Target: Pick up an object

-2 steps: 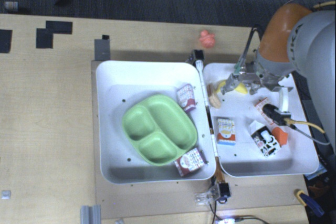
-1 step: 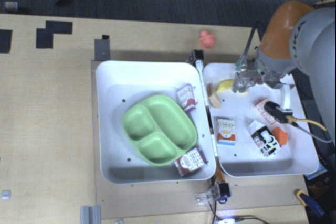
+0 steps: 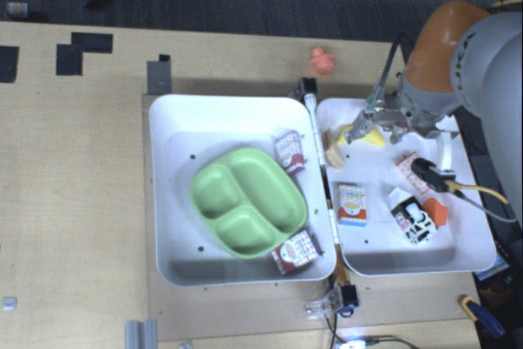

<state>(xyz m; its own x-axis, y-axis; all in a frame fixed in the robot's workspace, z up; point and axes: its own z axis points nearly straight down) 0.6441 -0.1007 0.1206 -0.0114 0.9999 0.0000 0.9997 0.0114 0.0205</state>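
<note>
My gripper (image 3: 373, 125) hangs low over the far left part of the right bin (image 3: 409, 257). A yellow object (image 3: 373, 138) lies right under it, partly hidden by the gripper body; I cannot tell whether they touch. A tan piece (image 3: 333, 149) lies against the bin's left wall. Toward the middle lies a small white and orange carton (image 3: 352, 204). A red and white packet (image 3: 409, 169) and a black and white box (image 3: 413, 219) with an orange piece (image 3: 440, 213) beside it lie to the right.
The left bin (image 3: 176, 176) holds a green divided plate (image 3: 248, 200) and two maroon cartons, one at the far right (image 3: 289, 149) and one at the near right (image 3: 295, 252). A pink object (image 3: 323, 60) lies on the bench behind the bins. The arm (image 3: 474, 53) fills the upper right.
</note>
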